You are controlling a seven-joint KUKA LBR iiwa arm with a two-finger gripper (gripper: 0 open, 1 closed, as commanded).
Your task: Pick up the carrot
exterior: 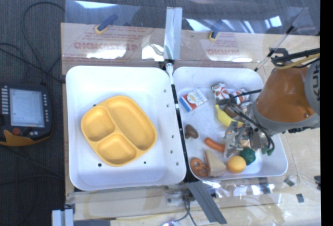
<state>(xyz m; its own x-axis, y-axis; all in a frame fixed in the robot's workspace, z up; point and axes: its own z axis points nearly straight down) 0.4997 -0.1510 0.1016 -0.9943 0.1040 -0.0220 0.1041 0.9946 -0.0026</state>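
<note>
Carrot [214, 143] is lying near the right bin's [208, 75] front edge, just left of the gripper [235, 139], which I'm seeing poised over the clutter; I cannot tell its grip state. I'm judging room tight: lemon [237, 163] and wedge [215, 163] are crowding the front corner.

The arm [304, 90] shows a broad glossy orange band [283, 97], cone-shaped and narrowing toward a grey wrist. Thin black cables [244, 110] loop along it. The gripper [240, 137] below is a cluttered metal and black assembly, details blurred.
</note>
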